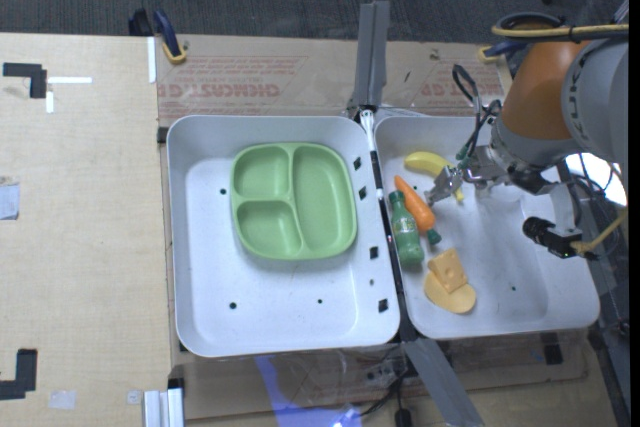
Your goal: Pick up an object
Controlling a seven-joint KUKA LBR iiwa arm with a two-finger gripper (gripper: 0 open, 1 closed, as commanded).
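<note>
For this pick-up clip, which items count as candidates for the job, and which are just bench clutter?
Job:
hand, in the right bin
banana
carrot
green bottle
cheese wedge

Lying about:
green divided plate in the left bin
blue-handled clamp

Blue clamp [168, 33] — bench's [80, 245] back edge

The arm [585, 105] is running off the right edge of the frame, its upper links cut away. The gripper [447, 183] is showing as a small tangle of metal at centre right — too fine to read. The banana [425, 162] is lying partly hidden behind it.
</note>
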